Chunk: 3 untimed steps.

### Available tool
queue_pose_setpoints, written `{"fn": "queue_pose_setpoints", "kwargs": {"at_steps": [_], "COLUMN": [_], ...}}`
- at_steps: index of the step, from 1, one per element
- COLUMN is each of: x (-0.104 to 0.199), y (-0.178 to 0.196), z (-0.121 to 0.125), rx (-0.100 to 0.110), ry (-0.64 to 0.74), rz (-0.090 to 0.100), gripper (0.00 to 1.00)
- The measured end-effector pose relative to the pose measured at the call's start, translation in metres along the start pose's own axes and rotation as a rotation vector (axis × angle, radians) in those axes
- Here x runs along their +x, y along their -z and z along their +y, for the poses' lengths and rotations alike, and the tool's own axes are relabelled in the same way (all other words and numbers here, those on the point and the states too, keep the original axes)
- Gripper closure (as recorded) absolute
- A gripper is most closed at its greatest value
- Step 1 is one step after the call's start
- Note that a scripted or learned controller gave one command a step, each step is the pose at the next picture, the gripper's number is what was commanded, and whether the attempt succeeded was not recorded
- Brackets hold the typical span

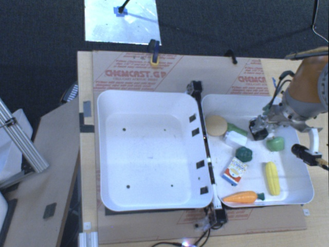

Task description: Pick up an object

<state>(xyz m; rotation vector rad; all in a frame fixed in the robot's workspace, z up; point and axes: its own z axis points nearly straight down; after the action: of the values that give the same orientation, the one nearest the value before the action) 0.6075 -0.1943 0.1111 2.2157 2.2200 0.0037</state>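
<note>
Small pale-green rounded object (275, 143), just beside tool (259, 128)

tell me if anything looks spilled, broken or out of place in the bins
Nothing stands out. The carrot, corn cob, small carton and other toys lie loose but inside the right bin, none spilled over its rim or visibly damaged.

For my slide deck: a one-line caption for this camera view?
Gripper hovers over right bin holding corn, carrot and carton.
</note>
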Motion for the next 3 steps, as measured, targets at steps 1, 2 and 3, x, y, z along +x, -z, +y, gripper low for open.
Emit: {"fn": "queue_pose_setpoints", "kwargs": {"at_steps": [1, 2, 3], "x": [0.09, 0.097, 0.102], "y": [-0.006, -0.023, 0.046], "z": [0.062, 0.006, 0.035], "rx": [0.011, -0.006, -0.001], "ry": [0.008, -0.002, 0.003], "rz": [0.002, 0.0, 0.001], "gripper": [1.0, 1.0, 1.0]}}
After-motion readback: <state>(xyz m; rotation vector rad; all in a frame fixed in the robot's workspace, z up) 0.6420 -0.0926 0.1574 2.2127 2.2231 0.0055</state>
